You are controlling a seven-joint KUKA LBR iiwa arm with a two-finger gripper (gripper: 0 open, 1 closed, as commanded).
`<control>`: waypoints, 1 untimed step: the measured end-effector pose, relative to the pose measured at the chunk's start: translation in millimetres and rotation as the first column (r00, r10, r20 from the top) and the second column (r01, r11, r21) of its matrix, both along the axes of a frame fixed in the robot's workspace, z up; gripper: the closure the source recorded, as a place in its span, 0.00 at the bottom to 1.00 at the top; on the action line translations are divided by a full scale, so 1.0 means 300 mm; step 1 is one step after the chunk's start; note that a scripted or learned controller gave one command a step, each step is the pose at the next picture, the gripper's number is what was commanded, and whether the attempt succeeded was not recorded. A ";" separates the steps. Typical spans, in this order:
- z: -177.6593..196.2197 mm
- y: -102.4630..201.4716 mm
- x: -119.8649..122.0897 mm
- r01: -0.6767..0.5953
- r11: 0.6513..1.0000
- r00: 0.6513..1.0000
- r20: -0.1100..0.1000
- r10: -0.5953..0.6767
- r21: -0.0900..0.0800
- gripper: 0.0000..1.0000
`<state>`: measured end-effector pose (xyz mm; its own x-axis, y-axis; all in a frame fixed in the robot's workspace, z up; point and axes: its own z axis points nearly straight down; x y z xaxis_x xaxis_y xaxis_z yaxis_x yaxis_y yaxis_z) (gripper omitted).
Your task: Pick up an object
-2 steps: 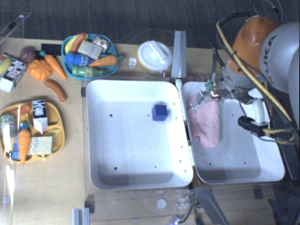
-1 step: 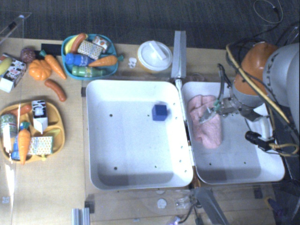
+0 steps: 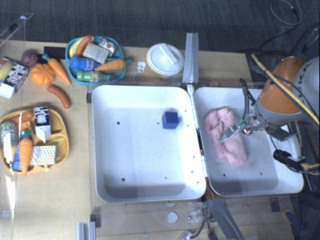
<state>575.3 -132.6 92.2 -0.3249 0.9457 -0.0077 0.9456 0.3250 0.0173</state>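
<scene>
A: Where's the claw (image 3: 231, 132) rn?

B: Down in the right bin (image 3: 260, 184), right over the pink cloth (image 3: 226, 136). Tips sit on the cloth's middle, arm (image 3: 280, 96) coming in from the cloth's right side.

A: Got hold of it?

B: Can't tell tbh. Fingers too small and blurry from here, so spread or pinched, dunno. Cloth looks flat on the bin floor, crumpled, lying lengthwise.

A: Anything else near the cloth?

B: Blue cube (image 3: 170, 119) to the cloth's left, over the divider, in the left bin (image 3: 125, 184), well apart from the claw. Further left of the cloth, out on the bench (image 3: 80, 149), a yellow tray (image 3: 62, 134) w/ toy food. Up and left of the cloth, a blue bowl (image 3: 75, 76) of toy veg, plus a white lid (image 3: 166, 58) near the bins' top edge.
</scene>
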 end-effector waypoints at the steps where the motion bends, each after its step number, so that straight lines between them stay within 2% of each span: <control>1: -0.005 0.118 0.285 0.181 0.984 0.984 -0.004 -0.181 0.004 0.00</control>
